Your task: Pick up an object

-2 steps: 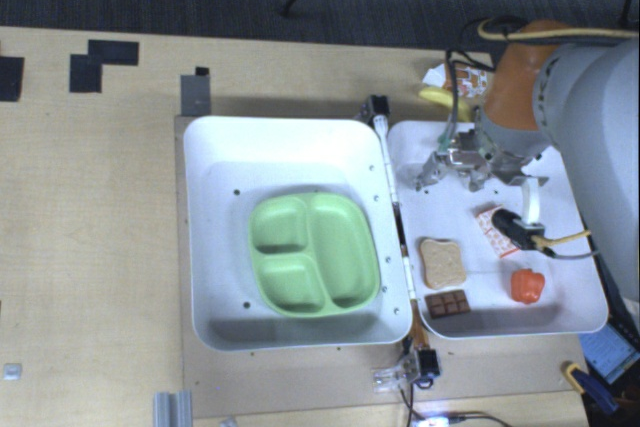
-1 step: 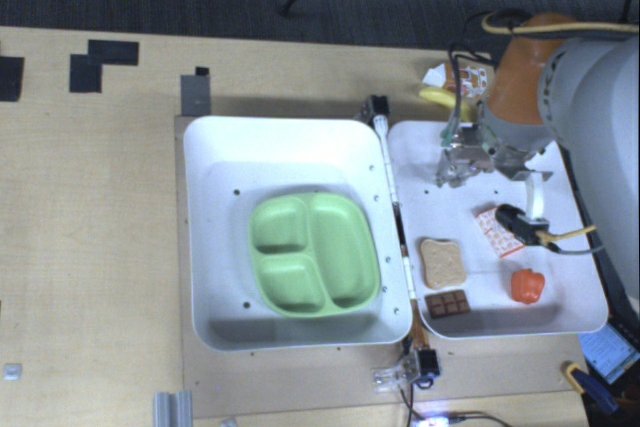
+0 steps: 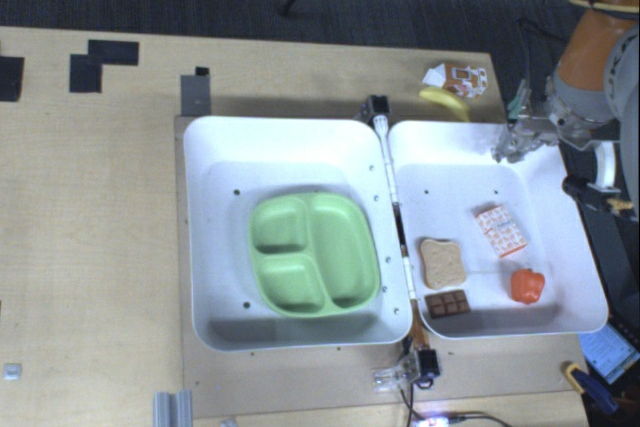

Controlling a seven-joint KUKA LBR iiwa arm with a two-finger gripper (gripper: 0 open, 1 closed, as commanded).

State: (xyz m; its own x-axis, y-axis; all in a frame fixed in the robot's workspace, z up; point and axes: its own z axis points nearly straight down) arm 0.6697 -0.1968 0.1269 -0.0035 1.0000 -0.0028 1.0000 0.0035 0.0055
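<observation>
The right bin (image 3: 470, 147) holds a slice of toast (image 3: 442, 263), a brown chocolate bar (image 3: 447, 304) just in front of it, a red-and-white packet (image 3: 500, 229) and an orange-red pepper (image 3: 527, 286) near the front right. My gripper (image 3: 507, 150) hangs over the bin's far right corner, well behind all these items and touching none. Nothing shows between its fingers. The orange band of the arm (image 3: 590, 45) rises at the far right.
The left bin (image 3: 215, 165) holds a green divided plate (image 3: 313, 253). Beyond the bins, a banana (image 3: 443, 100) and a small patterned packet (image 3: 463, 78) lie on the bench. A black clamp (image 3: 377, 107) sits at the bins' shared far edge.
</observation>
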